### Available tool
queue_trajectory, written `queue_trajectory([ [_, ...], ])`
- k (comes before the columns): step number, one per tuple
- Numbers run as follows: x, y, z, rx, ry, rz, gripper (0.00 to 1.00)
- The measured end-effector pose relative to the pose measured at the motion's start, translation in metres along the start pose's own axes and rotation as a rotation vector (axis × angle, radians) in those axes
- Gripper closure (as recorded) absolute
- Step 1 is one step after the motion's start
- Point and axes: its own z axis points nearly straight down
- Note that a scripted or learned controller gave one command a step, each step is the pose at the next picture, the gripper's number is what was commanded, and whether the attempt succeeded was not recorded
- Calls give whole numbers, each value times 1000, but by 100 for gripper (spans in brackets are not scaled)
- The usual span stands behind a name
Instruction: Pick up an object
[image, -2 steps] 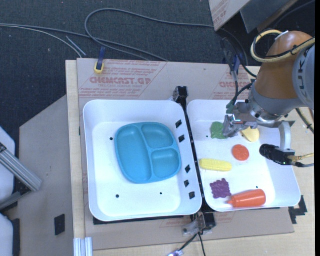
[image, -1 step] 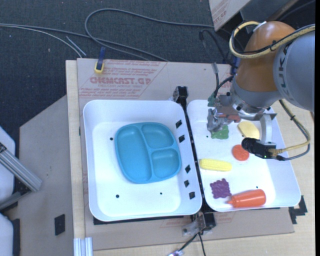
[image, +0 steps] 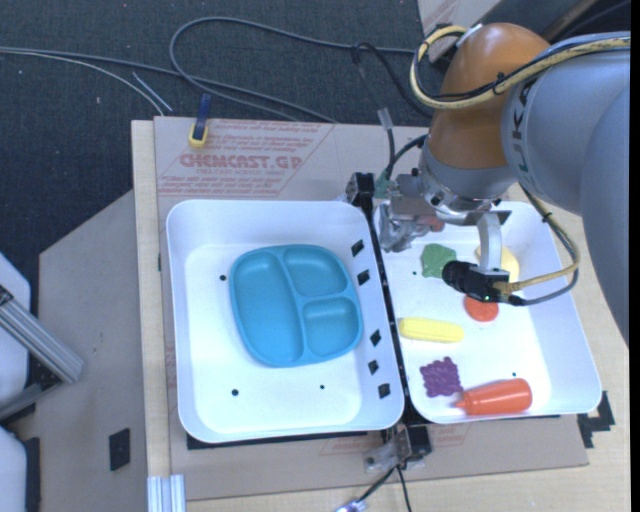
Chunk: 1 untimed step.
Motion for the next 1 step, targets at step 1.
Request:
queue_trajectory([
  [1, 57, 4, 11, 2, -1, 1, 100],
])
